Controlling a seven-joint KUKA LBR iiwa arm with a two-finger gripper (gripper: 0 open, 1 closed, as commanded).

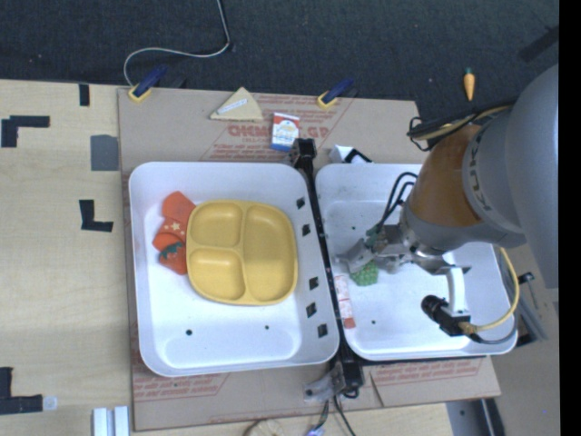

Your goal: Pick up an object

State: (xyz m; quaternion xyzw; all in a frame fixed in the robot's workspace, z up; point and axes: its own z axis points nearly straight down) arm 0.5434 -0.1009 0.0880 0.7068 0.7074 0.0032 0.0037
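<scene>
Camera view: fingers [368,260] touch green object [365,275].

I see the yellow plate [243,251] crowding the left bin [145,243], its front strip left open.

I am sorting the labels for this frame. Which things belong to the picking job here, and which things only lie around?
Job in hand:
- gripper, low in the right bin
- small green object just beside it
- yellow divided plate and orange-red toy in the left bin

Lying about:
- small red and white carton on the cardboard
- pale wedge
- blue clamps
- white cable
</scene>
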